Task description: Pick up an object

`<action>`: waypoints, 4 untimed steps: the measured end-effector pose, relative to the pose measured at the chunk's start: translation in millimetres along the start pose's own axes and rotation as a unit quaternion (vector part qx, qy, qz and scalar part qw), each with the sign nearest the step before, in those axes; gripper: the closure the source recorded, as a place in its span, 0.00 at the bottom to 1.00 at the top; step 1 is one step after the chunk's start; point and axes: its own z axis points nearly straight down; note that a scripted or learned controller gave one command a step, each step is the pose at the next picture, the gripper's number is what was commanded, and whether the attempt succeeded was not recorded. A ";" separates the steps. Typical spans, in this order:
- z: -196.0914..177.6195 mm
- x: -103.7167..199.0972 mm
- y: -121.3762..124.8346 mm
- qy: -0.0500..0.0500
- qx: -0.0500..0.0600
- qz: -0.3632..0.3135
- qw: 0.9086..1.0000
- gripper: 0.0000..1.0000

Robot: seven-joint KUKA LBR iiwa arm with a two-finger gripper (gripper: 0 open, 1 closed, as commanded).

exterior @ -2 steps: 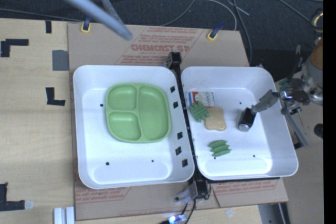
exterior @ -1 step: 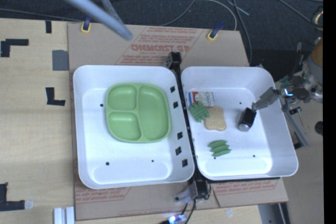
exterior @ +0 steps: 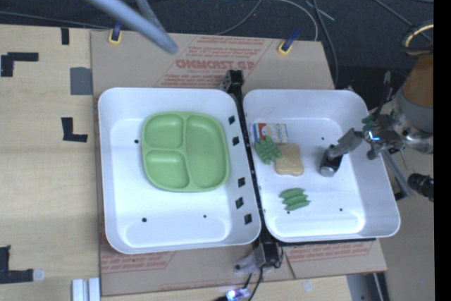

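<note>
Left bin [exterior: 120, 151] holds green tray [exterior: 186, 151] — right bin [exterior: 352, 218], pea pod [exterior: 294, 199], biscuit [exterior: 289, 159].

Two bins sit side by side. The left bin [exterior: 120, 222] holds a divided plate [exterior: 186, 151]. In the right bin [exterior: 352, 225], a small card [exterior: 271, 132] lies rearmost, a leafy piece [exterior: 267, 149] touching a cracker-like piece [exterior: 289, 159] before it, a pea pod [exterior: 294, 199] nearest the front. The gripper [exterior: 329, 164] sits right of these.
</note>
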 end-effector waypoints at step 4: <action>41.6 7.8 15.0 -0.001 -0.004 -0.001 1.000 1.00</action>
